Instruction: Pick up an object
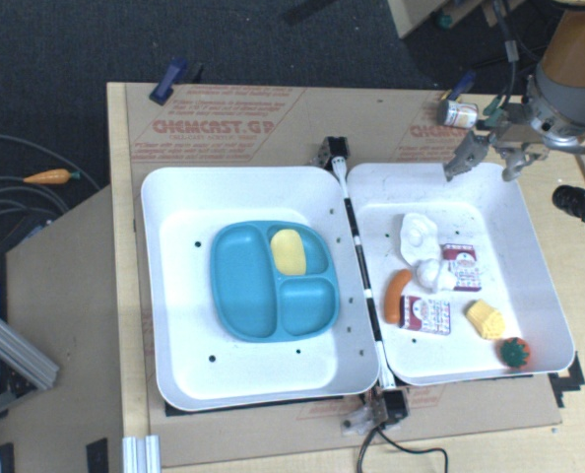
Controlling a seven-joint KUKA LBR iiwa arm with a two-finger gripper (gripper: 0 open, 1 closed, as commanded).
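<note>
Fingers [458, 166] of the gripper [486, 166] were seen spread apart, with nothing held between them, poised over the far rim of the right bin [539, 264]. No single object had been taken, and the candidates were all found lying in that right bin, well apart from the gripper. A crumpled white lump [418, 233] was placed nearest the far side, with a smaller white piece [428, 274] just below it. Beside these, a small maroon and white carton [461, 267] was laid flat, and a second carton [426, 314] of the same colours was set nearer the front. An orange sausage-shaped toy [397, 293] was rested against the bin's left side, touching the second carton. A yellow wedge [486, 319] resembling cheese was seen to the right, and a round toy [513, 353], green with some red, was lodged near the front right corner. In the left bin [174, 264] a blue divided plate [273, 281] was set, and a pale yellow oval piece [290, 252] was held in its upper right compartment. Both bins were borne on a brown board [224, 116].
</note>
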